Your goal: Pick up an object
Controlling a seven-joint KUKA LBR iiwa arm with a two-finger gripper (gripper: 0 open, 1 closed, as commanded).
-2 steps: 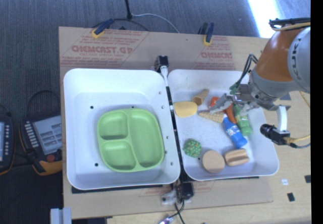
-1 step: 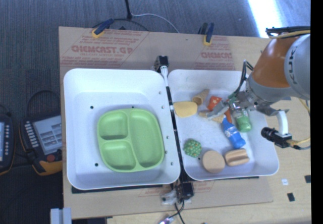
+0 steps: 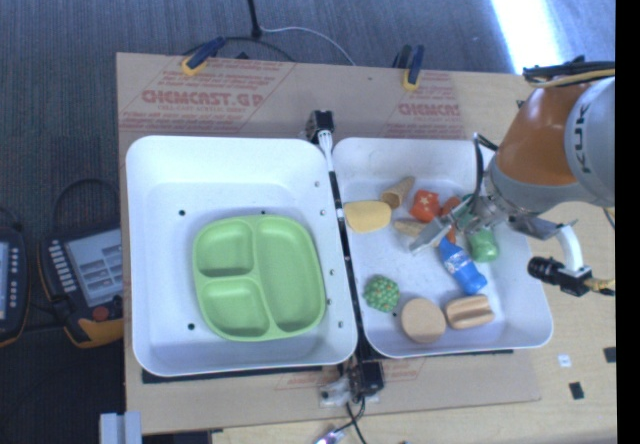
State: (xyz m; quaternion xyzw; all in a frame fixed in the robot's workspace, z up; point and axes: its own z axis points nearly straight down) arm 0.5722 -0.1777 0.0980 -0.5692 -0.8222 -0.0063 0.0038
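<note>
My gripper reaches down into the right bin from the right, under the orange band of the arm. It hangs among a cluster of small objects. A red piece lies just behind it and a tan piece to its left. A blue bottle and a green object lie just in front of it. Whether anything is held is not visible.
The right bin also holds a yellow lump, a tan cone, a green knobbly ball, a round tan disc and a bun-like piece. A green divided plate lies in the left bin.
</note>
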